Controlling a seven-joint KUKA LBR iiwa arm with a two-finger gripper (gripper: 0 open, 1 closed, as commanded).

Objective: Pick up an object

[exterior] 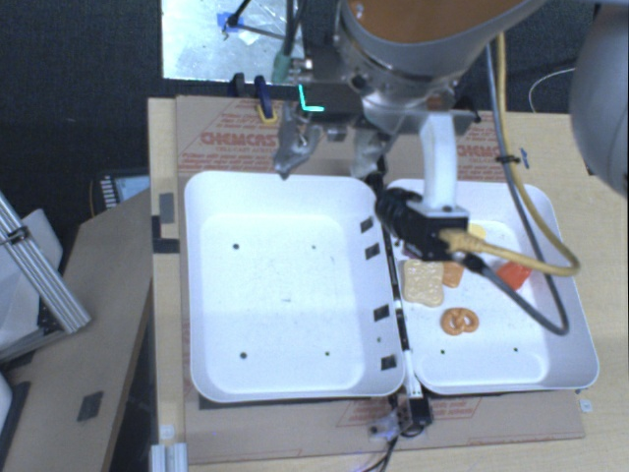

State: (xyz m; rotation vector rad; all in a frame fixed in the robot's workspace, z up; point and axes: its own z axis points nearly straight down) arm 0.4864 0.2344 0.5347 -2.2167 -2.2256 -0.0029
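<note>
A pretzel-shaped toy [460,321] lies on the floor of the right bin [550,362], with a pale cracker-like piece [425,282] just above it toward the divider between the bins, a small orange block [452,275] beside that, and a red-orange piece [514,276] further right of the cracker. None of them is lifted. The gripper [324,155] hangs over the far rim of the left bin [285,293], well apart from the pretzel and up-left of it; its two fingers stand apart with nothing between them. A yellow cable [526,254] loops over the right bin near the objects. Judging by this, the pick is not yet begun in earnest: the arm is in an approach or hover stage. The next move would call for travelling across to the right bin, centring over one item and descending with the fingers straddling it, clear of the cable.
</note>
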